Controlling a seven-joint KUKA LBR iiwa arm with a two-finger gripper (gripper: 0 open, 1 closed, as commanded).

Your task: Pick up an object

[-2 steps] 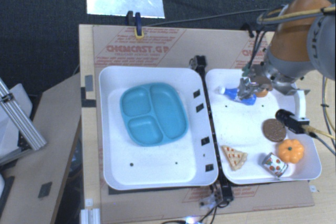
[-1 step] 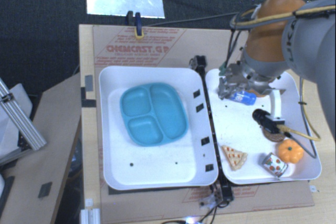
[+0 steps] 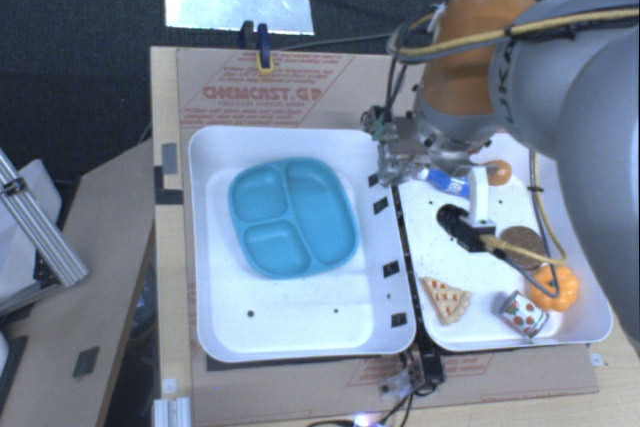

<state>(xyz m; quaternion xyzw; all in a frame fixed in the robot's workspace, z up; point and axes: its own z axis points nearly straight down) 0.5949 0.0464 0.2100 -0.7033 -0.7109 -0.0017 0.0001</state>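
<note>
- Dark floor is surrounding a bench (image 3: 260,90) topped with printed cardboard, which is carrying two white bins side by side.
- Reaching in from the right, the arm (image 3: 570,65) is covering the far right corner of the right bin (image 3: 485,280).
- Sitting alongside, the left bin (image 3: 215,315) is holding only a blue plate (image 3: 293,215), lying flat near its middle.
- Hanging over the far left corner of the right bin, just beside the divide between the bins, is the gripper (image 3: 400,155); I cannot tell whether it is open or closed, and nothing is showing in its hold.
- Lying along the right bin's right edge are a brown disc (image 3: 522,243) and, nearer the front, an orange fruit (image 3: 555,287), the two touching or nearly so.
- Resting at the near edge are a pizza slice (image 3: 445,298) toward the left corner and a small tin (image 3: 520,313) to its right, apart from each other.
- Lying near the far edge, just beside the gripper, is a blue piece (image 3: 445,180), with a small orange ball (image 3: 497,173) to its right.
- As a judgement, the approach is under way and no pick is made yet; the blue piece is looking like the closest candidate.
- The next move is calling for centring over one item, lowering to the bin floor without striking the bin wall, then closing and lifting.
</note>
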